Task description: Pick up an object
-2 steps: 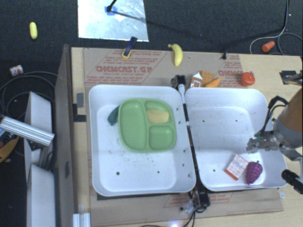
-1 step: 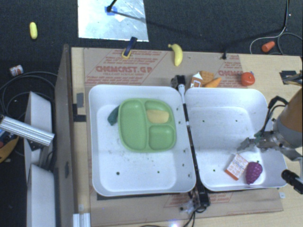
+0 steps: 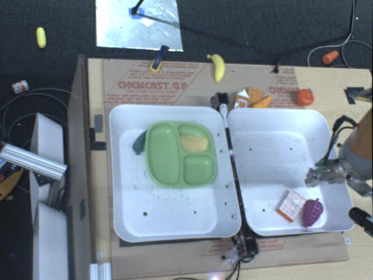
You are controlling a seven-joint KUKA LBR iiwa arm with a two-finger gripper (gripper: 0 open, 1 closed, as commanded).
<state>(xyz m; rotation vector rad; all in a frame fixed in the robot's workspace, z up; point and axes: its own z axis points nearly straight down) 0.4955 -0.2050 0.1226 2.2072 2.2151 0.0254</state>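
Observation:
A purple grape bunch (image 3: 312,212) lies at the near right corner of the right bin (image 3: 274,133). Touching its left side is a small orange and white packet (image 3: 291,205). My gripper (image 3: 315,177) hangs over the right side of that bin, a little above and behind these two objects. Nothing shows between its fingers. In the left bin (image 3: 128,214) a green divided plate (image 3: 179,153) carries a yellow object (image 3: 194,143) in its upper right section, and a dark teal object (image 3: 139,142) lies by the plate's left rim.
Behind the bins on the cardboard lie a banana (image 3: 218,67), an orange carrot-like piece (image 3: 261,102), a red tomato (image 3: 304,97) and a yellow-blue clip (image 3: 158,60). A silver sheet (image 3: 140,16) lies on the floor further back. Cables run at the right.

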